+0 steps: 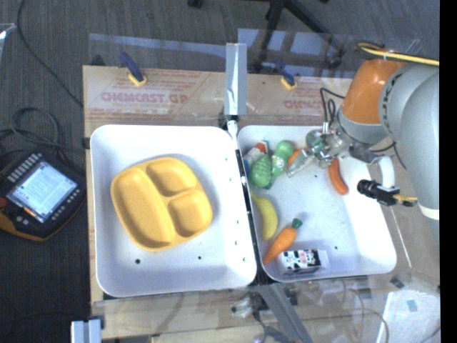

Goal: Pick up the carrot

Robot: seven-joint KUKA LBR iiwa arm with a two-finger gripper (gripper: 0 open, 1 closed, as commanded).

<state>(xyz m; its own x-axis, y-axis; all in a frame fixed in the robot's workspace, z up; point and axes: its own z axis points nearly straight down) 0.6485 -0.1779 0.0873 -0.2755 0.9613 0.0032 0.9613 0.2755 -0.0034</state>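
Observation:
The carrot (280,242), orange with a green top, lies at a slant in the right bin (371,252), near its front left. Its tip points toward the bin's front edge. My gripper (315,147) hangs over the far part of the same bin, well behind the carrot and to its right. Nothing of the carrot is near the gripper. A small orange piece (294,157) lies just left of the gripper's tip.
A yellow banana (267,216) lies just behind the carrot, and a black-and-white carton (300,261) sits right of its tip. Green vegetables (264,170) and a red sausage (338,178) lie farther back. The left bin (107,263) holds a yellow divided plate (163,202).

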